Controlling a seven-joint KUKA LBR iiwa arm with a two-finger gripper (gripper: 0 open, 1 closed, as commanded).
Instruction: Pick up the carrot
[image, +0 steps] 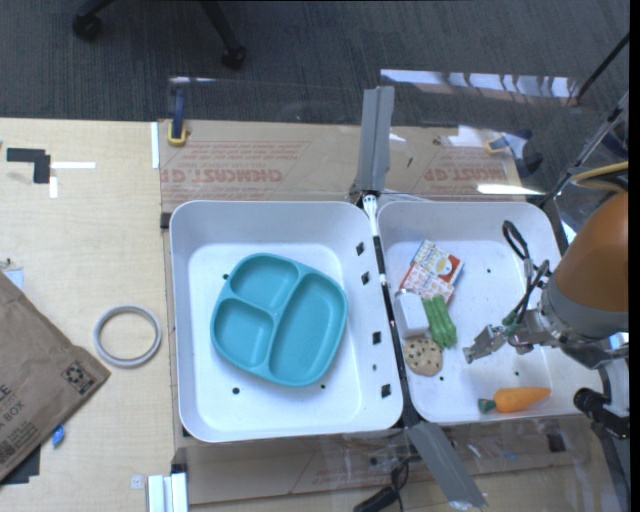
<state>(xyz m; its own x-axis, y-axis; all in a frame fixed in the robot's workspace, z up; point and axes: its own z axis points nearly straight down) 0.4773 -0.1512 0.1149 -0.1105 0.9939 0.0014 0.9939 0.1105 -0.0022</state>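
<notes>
Fingers (487, 345): metal pair at the arm's end, hanging over the floor of the right bin (480, 275); nothing lies between them. Whether they stand wide or narrow I cannot tell; the tips are small and blur together.

Carrot (517, 399): orange, green stub at one end, lying flat on the bin floor just below and slightly right of the fingers, near but apart from them, close to the bin's front wall.

Green vegetable piece (440, 321): left of the fingers, lengthwise on the floor. Cookie (424, 354): further left and a little lower, just beside the green piece. Printed packet (432, 269): up and left, tilted.

Left bin (195, 300): well to the left, holding a teal divided plate (279, 318). Tape ring (127, 334): beyond it on the bench.

Progress, as judged: the carrot is ungrasped and unlifted; the descent, closing and lift all remain.

Obscured: the arm's orange band and wrist are cut by the frame edge, and the finger tips merge with cabling.
</notes>
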